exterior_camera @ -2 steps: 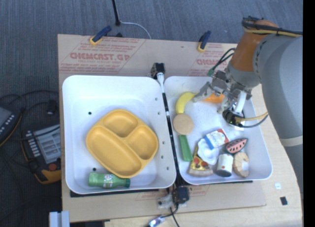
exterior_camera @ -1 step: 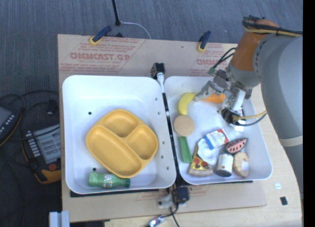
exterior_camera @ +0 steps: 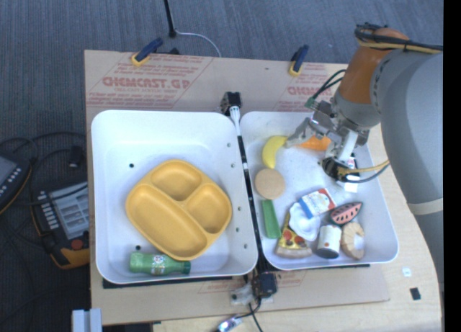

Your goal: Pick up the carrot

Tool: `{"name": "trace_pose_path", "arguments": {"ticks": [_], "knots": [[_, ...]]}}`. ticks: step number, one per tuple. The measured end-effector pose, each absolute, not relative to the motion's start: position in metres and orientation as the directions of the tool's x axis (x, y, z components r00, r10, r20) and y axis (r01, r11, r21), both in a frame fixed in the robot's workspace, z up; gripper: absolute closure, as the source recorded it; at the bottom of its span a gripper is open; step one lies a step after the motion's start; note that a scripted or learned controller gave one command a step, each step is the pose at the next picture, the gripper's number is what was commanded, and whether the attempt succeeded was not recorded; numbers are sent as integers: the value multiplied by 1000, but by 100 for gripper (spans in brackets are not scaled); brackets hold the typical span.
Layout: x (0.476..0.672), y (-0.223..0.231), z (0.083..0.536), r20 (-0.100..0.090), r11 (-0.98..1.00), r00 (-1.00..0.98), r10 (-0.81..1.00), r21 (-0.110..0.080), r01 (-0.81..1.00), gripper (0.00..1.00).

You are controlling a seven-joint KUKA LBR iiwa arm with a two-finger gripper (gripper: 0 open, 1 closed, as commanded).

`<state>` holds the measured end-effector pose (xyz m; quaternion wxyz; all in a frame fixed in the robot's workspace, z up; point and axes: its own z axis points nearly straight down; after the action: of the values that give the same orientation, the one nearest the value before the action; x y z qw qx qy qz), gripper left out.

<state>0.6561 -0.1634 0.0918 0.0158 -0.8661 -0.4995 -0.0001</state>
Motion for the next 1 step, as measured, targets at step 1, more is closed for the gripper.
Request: {"name": "trace_pose_path", "arguments": {"ticks": [1], "knots": [[656, -164, 92, 14, -535, 535, 845, -28, 845, 0]]}}
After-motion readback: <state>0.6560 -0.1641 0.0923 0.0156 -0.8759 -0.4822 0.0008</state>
